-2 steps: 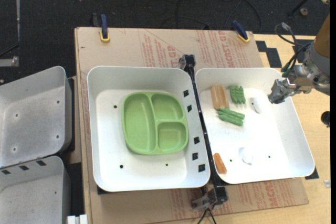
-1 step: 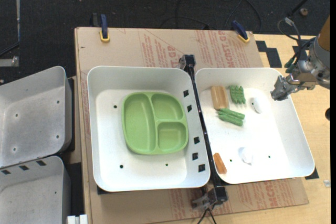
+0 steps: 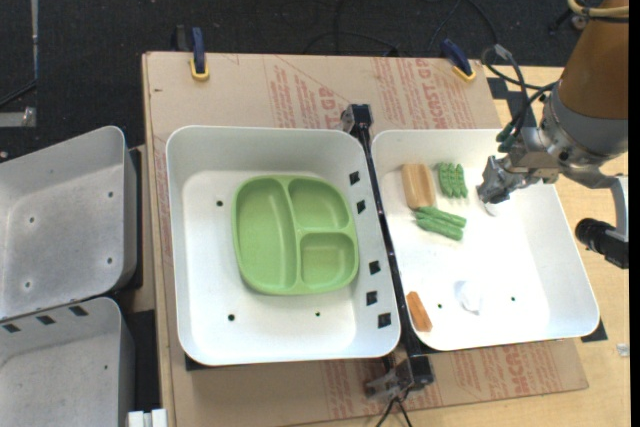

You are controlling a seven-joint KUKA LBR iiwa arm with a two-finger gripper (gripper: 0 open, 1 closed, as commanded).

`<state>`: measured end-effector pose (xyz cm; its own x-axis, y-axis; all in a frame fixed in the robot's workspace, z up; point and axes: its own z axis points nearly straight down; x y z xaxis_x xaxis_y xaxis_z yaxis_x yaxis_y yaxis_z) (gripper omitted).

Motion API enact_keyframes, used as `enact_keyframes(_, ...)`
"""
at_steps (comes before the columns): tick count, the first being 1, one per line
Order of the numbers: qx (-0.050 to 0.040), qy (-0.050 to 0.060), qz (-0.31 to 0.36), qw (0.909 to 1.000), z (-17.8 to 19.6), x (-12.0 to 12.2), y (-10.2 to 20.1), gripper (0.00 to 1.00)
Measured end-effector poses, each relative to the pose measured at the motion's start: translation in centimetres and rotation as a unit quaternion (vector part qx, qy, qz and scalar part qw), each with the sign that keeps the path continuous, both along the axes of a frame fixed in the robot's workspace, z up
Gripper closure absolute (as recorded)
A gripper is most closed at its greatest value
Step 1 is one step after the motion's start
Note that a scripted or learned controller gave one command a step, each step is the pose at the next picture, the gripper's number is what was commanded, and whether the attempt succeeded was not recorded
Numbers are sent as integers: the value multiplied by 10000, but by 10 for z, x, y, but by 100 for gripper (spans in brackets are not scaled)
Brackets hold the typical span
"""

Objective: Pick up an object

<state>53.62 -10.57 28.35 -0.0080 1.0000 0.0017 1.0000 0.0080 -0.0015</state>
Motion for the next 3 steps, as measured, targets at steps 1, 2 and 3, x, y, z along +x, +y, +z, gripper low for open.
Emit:
enact_keyframes(1, -3, 1, -4, 10000, -4, -8, 56, 100)
enact_keyframes(2, -3, 2, 0, 10000, -12, -2, 118, 100)
enact_keyframes(3, -6, -7, -2, 10000, -19, 7, 173, 100)
